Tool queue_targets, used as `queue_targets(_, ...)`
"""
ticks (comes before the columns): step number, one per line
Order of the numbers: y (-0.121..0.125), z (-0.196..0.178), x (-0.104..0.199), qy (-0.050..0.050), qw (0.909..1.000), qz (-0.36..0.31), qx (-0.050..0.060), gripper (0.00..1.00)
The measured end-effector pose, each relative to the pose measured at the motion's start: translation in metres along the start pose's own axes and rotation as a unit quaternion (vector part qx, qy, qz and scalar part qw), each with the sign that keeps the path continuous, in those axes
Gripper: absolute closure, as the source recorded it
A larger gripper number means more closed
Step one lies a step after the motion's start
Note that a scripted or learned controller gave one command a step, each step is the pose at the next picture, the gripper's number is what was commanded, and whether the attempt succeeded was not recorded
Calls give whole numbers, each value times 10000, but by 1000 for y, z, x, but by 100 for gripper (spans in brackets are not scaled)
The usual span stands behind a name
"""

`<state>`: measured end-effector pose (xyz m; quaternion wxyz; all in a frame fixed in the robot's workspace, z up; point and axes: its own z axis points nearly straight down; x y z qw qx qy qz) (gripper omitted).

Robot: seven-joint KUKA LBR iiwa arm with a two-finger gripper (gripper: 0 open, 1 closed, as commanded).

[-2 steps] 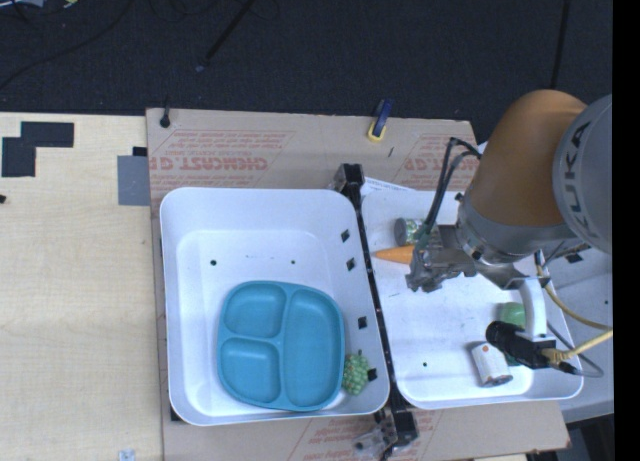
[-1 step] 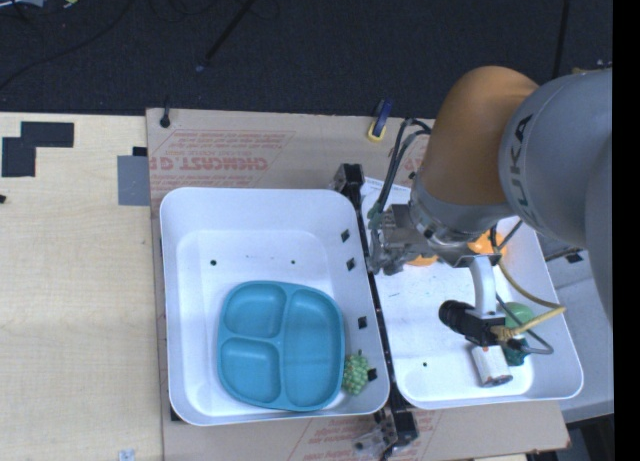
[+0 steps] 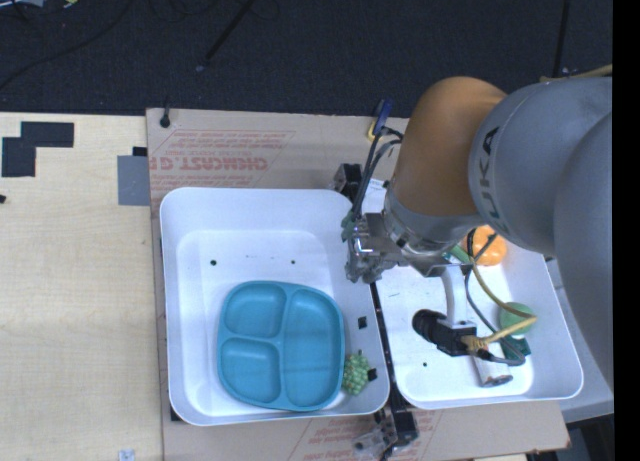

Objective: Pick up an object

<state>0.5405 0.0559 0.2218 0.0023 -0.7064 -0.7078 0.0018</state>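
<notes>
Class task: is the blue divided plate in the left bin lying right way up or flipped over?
Right way up. The blue divided plate lies flat in the left bin, its three compartments facing up.

Light falls evenly from above and is fairly bright on the bench, so the two white bins (image 3: pixel 180 249) read almost blown out, with faint soft shadows along their inner walls. The blue tray (image 3: pixel 280 344) casts a thin dark edge on its near side. The arm (image 3: pixel 520 169) shades part of the right bin beneath it. The floor (image 3: pixel 300 29) behind the bench is dark and grainy, its cables barely visible. The picture is slightly soft overall, with coarse detail and small items smeared; edges look straight.
</notes>
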Motion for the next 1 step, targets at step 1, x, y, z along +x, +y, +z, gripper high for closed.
queue_targets(1, 10, 4, -7, -9, 10000, 20, -12, 100)
